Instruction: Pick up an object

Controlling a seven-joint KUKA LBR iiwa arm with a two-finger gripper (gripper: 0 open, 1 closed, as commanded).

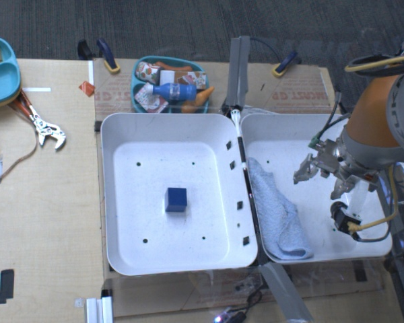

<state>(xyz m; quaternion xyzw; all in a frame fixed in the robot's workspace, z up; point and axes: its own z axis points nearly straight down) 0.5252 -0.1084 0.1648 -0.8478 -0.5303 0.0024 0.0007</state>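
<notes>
A: Gripper [321, 173] state?
B: Fingers spread wide, nothing btwn them, over right bin [310, 130].
A: Nearest obj?
B: Blue cloth [276, 214], just left + below it in view, long axis runs top-to-bottom. Blue cube [176, 199] is in left bin [121, 180], well apart.

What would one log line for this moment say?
gripper: over right bin, holds nothing | cloth: right bin, left side | blue cube: left bin, untouched | pick: not yet done
</notes>
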